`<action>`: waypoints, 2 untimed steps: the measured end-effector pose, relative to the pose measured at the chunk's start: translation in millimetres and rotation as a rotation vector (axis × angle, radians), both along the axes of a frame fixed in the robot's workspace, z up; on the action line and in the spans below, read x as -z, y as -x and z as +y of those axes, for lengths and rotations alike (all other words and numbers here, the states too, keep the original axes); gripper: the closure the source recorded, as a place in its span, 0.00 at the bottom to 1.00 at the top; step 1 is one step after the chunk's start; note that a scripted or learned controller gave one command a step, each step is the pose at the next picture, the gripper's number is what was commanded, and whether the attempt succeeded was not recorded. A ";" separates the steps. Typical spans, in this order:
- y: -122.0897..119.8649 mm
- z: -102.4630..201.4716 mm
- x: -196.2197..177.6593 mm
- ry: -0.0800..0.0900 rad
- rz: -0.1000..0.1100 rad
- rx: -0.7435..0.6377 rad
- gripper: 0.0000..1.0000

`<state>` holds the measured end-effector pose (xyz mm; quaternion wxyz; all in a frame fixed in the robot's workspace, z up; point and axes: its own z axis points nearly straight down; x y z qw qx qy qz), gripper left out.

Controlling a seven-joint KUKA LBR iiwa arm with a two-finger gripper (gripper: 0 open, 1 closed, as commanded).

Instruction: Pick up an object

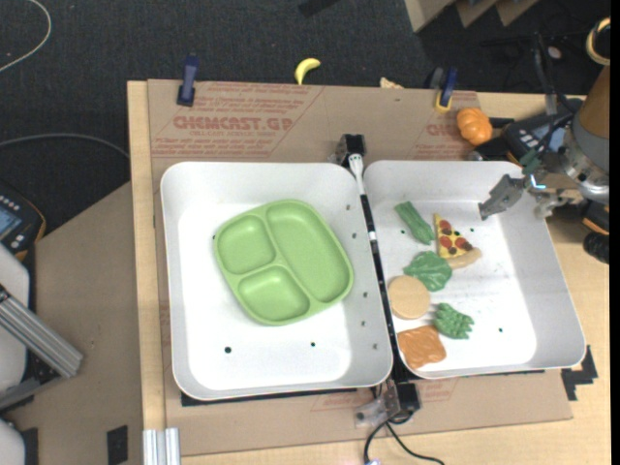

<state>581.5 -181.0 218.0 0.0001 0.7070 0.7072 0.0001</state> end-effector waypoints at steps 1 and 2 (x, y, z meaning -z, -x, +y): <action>14.4 50.5 119.1 0.002 -0.009 0.000 0.00; -51.7 62.9 128.1 0.007 -0.013 -0.003 0.00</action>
